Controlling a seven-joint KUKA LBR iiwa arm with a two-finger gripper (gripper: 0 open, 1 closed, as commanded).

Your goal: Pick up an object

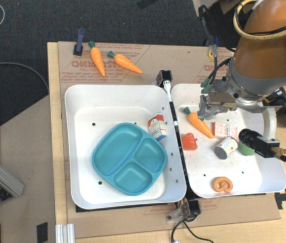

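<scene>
My gripper (210, 113) hangs over the back left part of the right bin (264, 184), just above the thick end of an orange carrot (202, 125) lying there at a slant. Close by in the same bin are a red piece (189, 142), a pink and white box (224, 130), a small white can (226, 147) on its side, a green item (245, 149) and a brown pretzel (223, 185) near the front. I see nothing held in the gripper.
The left bin (82, 110) holds a blue divided plate (129, 158) and a small milk carton (157, 126). Behind the bins, two more carrots (97, 60) (126, 62) and a blue clip (78, 41) lie on the cardboard.
</scene>
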